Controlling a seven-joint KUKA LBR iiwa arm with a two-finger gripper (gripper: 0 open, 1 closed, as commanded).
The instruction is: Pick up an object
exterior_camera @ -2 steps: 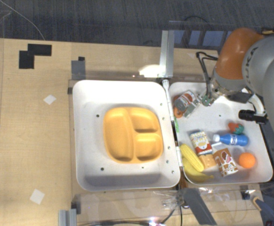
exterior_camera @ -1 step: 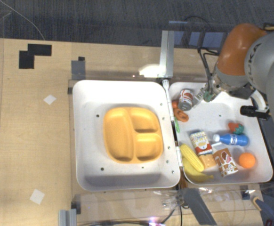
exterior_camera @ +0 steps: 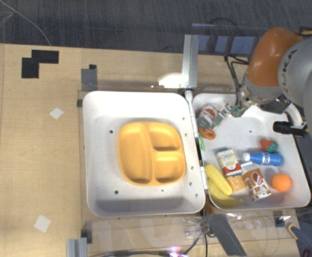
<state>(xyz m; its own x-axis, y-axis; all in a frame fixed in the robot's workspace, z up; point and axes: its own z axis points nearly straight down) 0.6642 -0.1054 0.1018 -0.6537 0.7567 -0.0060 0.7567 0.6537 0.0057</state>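
Note:
The right bin [exterior_camera: 301, 194] holds several objects: a tin can [exterior_camera: 207, 115] at its upper left, a small juice box [exterior_camera: 228, 161], a yellow corn cob [exterior_camera: 218, 180], a blue bottle [exterior_camera: 264, 158], a brown carton [exterior_camera: 257, 183], an orange [exterior_camera: 281, 182] and a small red and green piece [exterior_camera: 268, 144]. My gripper [exterior_camera: 235, 110] hangs low over the upper part of this bin, just right of the can, with the grey arm and its orange band [exterior_camera: 268, 55] above it. Nothing is visibly held.
A yellow divided tray [exterior_camera: 150, 151] lies in the middle of the left bin [exterior_camera: 99, 197]. A metal post [exterior_camera: 190, 63] stands behind the wall between the bins. Bare white floor shows in the right bin's upper right part.

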